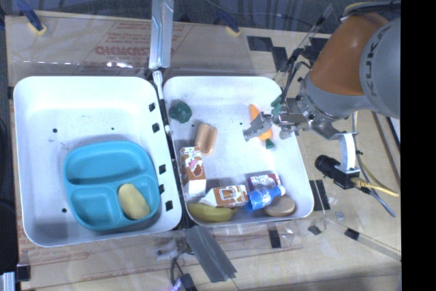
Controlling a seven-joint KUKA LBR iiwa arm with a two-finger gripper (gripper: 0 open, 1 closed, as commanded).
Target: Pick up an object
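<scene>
My gripper (260,127) hangs low over the right side of the right bin (225,88), coming in from the arm on the right. An orange carrot with a green end (254,110) lies right at the gripper, partly hidden by it. Whether the carrot is gripped is not visible. Elsewhere in this bin lie a dark green round piece (180,111), a bread roll (205,138), a small juice carton (193,170), a banana (211,213), a snack box (230,195), a blue bottle (266,197), a red-and-white packet (263,180) and a brown round piece (280,206).
The left bin (41,105) holds a blue compartment tray (102,170) with a yellow potato-like piece (134,201) in its lower right section. A divider wall (162,126) separates the bins. Cables and a black fixture (335,170) lie right of the right bin.
</scene>
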